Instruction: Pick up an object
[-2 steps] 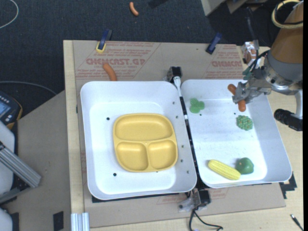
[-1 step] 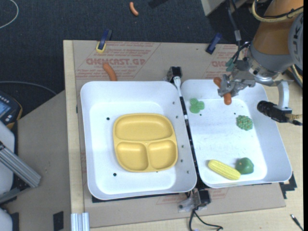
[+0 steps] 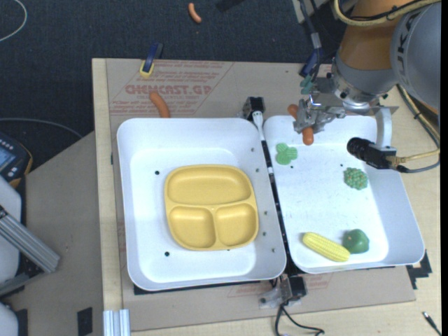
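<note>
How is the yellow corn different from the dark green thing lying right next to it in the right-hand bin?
The corn is yellow, the green piece dark green. The corn is long and slim and lies at a slant; the green piece is short and rounded. The corn is also the longer of the two. Both look like toy food and rest near the front edge of the right bin.

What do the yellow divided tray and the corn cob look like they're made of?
The yellow tray looks like molded plastic with a matte finish: uniform color, rounded compartment walls, soft highlights. The corn cob in the right bin looks like toy plastic, slightly glossy with evenly bumped rows, though rubber can't be ruled out.
</note>
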Available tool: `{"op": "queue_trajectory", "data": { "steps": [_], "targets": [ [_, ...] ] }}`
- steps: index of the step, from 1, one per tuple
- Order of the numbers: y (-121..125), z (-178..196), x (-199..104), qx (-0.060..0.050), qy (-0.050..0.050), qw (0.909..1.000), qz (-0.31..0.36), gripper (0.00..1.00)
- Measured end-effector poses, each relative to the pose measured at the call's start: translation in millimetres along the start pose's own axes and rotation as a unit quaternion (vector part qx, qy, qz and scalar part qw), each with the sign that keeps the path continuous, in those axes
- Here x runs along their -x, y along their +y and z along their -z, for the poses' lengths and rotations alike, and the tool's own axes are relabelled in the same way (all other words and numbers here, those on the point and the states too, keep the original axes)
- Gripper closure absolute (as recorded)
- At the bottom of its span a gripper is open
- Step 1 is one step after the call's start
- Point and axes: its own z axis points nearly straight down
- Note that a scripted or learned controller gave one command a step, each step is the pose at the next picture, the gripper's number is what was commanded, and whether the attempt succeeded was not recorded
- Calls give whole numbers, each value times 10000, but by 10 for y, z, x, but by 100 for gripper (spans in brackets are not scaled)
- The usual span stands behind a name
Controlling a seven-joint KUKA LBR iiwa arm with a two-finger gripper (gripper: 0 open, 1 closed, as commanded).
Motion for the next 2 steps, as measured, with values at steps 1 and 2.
{"op": "queue_trajectory", "data": {
  "steps": [1,2],
  "targets": [
    [215,-73,-439,-3,-3,10000,-9,100],
    [243,-67,-906,-7,2,10000,-4,100]
  ]
}}
